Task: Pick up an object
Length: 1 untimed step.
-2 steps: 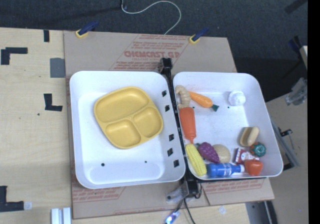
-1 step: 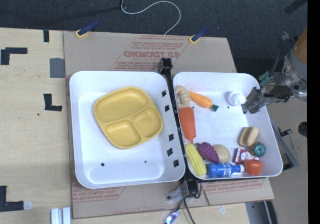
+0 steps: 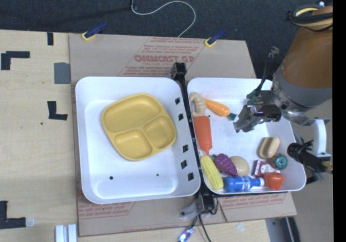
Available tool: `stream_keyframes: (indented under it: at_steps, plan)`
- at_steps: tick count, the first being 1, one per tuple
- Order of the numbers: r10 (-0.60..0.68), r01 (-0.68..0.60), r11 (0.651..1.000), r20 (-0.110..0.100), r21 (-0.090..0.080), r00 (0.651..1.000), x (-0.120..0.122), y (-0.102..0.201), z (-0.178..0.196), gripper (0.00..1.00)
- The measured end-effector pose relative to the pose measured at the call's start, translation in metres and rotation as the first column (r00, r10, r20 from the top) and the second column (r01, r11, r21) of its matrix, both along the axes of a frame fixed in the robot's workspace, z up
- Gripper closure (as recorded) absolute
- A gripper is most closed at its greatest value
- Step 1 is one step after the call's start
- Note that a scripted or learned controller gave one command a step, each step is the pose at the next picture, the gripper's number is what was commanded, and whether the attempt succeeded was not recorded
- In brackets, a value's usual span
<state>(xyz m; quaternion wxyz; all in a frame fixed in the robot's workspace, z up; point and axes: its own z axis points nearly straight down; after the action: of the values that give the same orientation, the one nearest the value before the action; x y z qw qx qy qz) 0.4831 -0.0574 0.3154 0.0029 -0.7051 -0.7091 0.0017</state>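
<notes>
My gripper [image 3: 243, 123] hangs over the middle of the right bin [image 3: 238, 86], above bare white floor. An orange carrot [image 3: 217, 108] lies just to its left, and a tan bun [image 3: 268, 147] sits below and to its right. A long red-orange sausage [image 3: 203, 132] lies along the bin's left wall under a cream-coloured piece [image 3: 198, 103]. At the bin's front edge are a yellow corn cob [image 3: 211, 172], purple grapes [image 3: 226, 164], a blue bottle [image 3: 241, 183], a red pepper [image 3: 274, 180] and a teal ball [image 3: 280, 161]. I see nothing held in the gripper.
The left bin [image 3: 92, 170] holds a yellow divided plate [image 3: 139, 126]. A black divider [image 3: 186, 127] runs between the two bins. The arm's grey and orange body [image 3: 308, 67] rises at the right. A white cable [image 3: 162, 8] loops behind the bins.
</notes>
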Motion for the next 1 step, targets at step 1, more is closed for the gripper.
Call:
stream_keyframes:
  at_steps: [1]
  plan:
    - [0.003,-0.003,1.000,0.000,0.000,1.000,-0.0003,0.0729,-0.0317,1.00]
